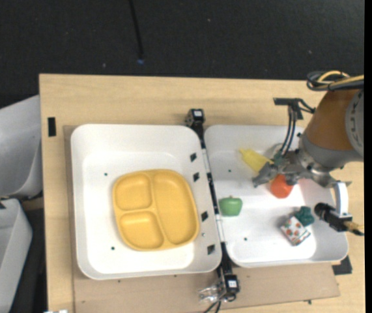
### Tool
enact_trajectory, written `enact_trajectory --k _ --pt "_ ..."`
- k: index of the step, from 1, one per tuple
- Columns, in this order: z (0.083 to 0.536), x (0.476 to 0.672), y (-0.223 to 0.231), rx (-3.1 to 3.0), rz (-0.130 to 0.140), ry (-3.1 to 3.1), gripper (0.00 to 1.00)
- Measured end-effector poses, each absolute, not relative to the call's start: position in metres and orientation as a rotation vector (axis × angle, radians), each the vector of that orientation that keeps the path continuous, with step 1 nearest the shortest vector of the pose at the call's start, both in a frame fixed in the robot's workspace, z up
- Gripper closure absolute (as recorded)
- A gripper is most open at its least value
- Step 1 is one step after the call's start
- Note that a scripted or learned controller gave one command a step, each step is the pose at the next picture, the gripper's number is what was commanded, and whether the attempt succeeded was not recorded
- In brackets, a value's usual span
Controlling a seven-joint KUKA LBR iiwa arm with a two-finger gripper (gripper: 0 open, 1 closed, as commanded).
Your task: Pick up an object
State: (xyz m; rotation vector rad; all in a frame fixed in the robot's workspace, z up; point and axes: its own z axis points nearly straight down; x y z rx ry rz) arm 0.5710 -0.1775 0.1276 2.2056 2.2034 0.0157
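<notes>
While over orange object (281, 186), jaws unclear

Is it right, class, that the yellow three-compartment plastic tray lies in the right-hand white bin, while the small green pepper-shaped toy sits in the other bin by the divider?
Not quite. The camera view shows the yellow three-compartment plastic tray in the left-hand white bin, not the right. The small green pepper-shaped toy does sit in the other bin, by the divider.

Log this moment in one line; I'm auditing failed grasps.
gripper over right bin | orange object beside it | grasp unconfirmed
</notes>
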Motion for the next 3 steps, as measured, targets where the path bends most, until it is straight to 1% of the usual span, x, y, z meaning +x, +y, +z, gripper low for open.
enact_trajectory --k 1,2,3 --pt "0.136 0.571 -0.18 2.207 0.016 2.195 1.0" --pt "0.197 0.565 -0.18 2.216 0.005 2.219 1.0" --pt "0.234 0.566 -0.181 2.214 0.005 2.221 1.0"
